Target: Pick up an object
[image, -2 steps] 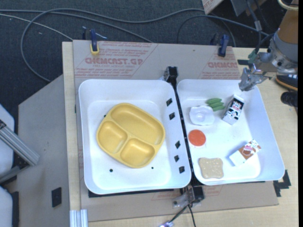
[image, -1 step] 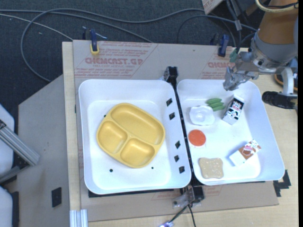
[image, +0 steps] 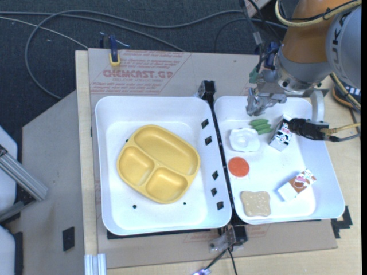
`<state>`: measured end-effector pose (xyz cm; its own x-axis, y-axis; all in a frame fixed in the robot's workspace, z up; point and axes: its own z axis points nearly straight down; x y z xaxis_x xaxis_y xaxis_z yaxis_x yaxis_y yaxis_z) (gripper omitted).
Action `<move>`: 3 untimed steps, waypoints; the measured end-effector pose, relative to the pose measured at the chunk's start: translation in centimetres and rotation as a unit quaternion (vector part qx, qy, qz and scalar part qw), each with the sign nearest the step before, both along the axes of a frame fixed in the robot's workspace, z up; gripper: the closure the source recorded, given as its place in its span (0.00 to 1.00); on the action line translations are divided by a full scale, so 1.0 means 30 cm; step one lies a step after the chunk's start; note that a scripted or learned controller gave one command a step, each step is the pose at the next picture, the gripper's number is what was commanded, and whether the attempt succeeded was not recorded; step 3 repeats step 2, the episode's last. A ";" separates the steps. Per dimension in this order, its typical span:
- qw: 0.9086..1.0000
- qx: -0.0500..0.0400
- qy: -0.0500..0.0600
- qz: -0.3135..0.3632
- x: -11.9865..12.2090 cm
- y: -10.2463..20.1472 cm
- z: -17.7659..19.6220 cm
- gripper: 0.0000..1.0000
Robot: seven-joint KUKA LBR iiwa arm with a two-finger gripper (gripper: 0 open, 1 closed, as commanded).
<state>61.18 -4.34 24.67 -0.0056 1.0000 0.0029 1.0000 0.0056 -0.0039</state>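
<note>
One board (image: 140, 73) beneath reads "CHEMCAST GP".

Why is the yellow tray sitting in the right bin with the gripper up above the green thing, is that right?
Not quite: the camera view shows the yellow tray in the left bin. The gripper does hang above the green thing.
</note>
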 end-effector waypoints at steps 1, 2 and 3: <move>1.000 0.000 0.000 0.000 -0.008 0.194 -0.057 1.00; 1.000 0.000 -0.002 0.001 -0.017 0.402 -0.042 1.00; 1.000 0.000 -0.002 0.001 -0.017 0.402 -0.042 1.00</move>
